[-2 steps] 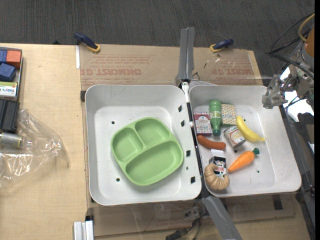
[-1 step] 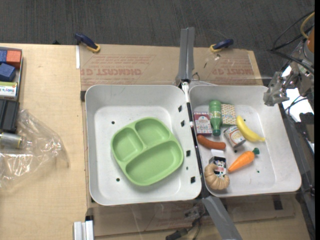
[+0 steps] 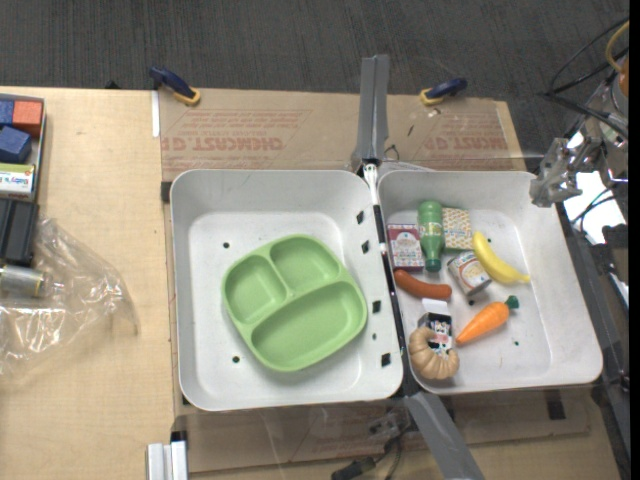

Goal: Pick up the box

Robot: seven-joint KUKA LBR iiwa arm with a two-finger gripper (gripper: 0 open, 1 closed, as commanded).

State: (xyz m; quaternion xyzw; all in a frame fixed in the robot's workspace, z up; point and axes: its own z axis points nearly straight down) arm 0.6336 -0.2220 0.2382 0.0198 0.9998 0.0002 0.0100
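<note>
The box, small and red and white, lies flat in the right bin near its left wall. A green bottle lies against the box's right side. My gripper hangs over the right bin's far right corner, well to the right of the box and clear of everything in the bin. Nothing is held in it.
The right bin also holds a tan patterned packet, banana, small can, sausage, carrot, cow-print carton and bread roll. A green divided plate lies in the left bin.
</note>
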